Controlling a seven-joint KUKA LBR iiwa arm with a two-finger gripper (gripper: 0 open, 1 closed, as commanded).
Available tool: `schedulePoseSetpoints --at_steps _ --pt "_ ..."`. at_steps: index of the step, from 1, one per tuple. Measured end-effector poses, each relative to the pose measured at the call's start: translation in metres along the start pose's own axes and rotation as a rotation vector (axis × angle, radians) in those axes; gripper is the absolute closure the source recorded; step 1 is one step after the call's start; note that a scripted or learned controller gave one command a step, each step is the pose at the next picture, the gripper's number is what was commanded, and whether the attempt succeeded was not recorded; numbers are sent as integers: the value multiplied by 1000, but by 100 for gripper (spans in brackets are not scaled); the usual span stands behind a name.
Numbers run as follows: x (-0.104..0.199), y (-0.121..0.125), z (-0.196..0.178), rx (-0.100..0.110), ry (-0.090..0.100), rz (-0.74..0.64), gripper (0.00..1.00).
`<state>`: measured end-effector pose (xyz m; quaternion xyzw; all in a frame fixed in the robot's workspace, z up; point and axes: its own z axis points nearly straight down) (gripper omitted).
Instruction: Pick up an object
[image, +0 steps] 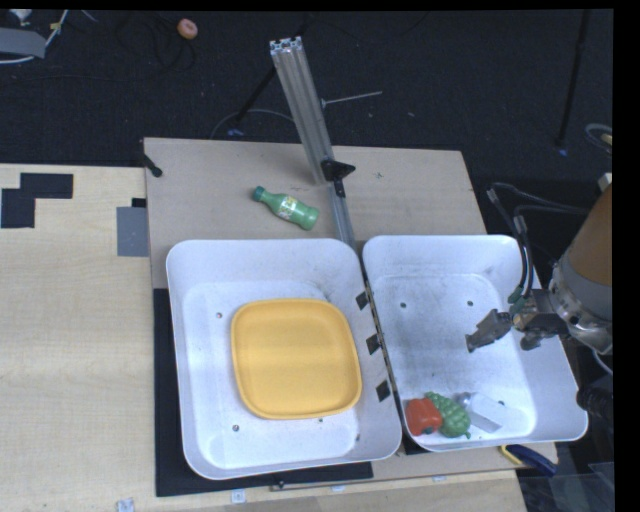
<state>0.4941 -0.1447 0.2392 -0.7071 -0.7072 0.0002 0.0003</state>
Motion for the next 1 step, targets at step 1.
schedulePoseSetpoints --at_steps 1 --pt "5 0 62 5 1 -1 0"
